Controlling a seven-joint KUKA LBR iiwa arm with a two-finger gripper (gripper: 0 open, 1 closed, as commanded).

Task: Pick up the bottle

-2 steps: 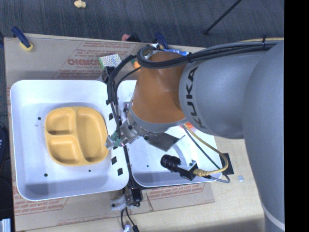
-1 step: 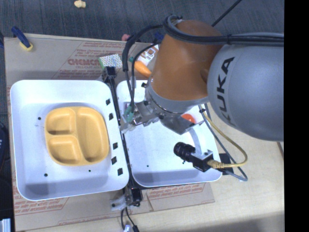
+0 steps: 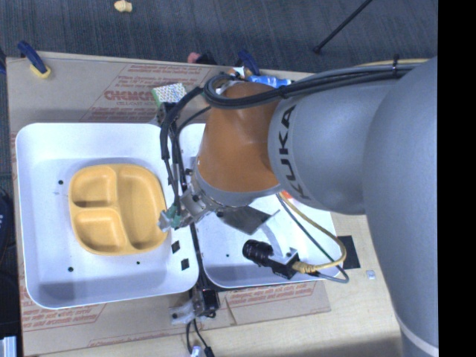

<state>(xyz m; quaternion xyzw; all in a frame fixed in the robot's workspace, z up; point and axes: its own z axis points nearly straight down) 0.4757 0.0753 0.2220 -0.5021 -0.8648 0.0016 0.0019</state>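
Arm [image 3: 320, 147] leans low over the right bin [image 3: 223, 274], blocking its contents, so where the bottle lies I can't tell. Tool [image 3: 177, 216] hangs at the divide beside the yellow tray [image 3: 115, 207]; grip state unclear.

Robot lab — KUKA arm [image 3: 327, 147], bins [image 3: 44, 222].

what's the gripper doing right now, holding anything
Two-finger gripper: cannot be told; it sits at the edge of the yellow plastic divided tray.
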